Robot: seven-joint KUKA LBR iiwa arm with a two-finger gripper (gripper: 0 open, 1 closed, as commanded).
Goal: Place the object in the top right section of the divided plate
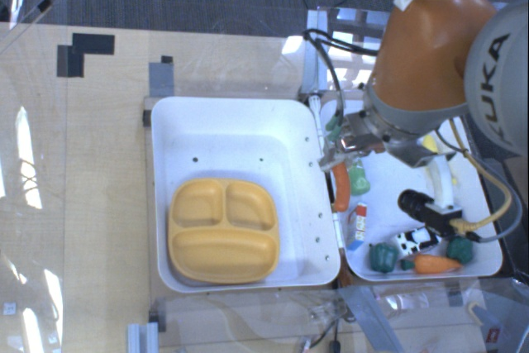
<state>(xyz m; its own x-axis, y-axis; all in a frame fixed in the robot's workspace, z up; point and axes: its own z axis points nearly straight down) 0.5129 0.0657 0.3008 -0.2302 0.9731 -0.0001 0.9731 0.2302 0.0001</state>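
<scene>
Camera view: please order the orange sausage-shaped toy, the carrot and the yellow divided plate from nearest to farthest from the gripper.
Measured from the gripper:
1. Orange sausage-shaped toy, just below it at the right bin's left edge.
2. Carrot, bottom of the right bin.
3. Yellow divided plate, in the left bin.

Divided plate [222, 230] in left bin [231, 121]; toys in right bin [479, 186].

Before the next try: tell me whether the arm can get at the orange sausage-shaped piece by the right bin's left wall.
Probably yes. The orange sausage-shaped piece lies just below the gripper with nothing on top; the right bin's left wall and a green item crowd its sides.
</scene>
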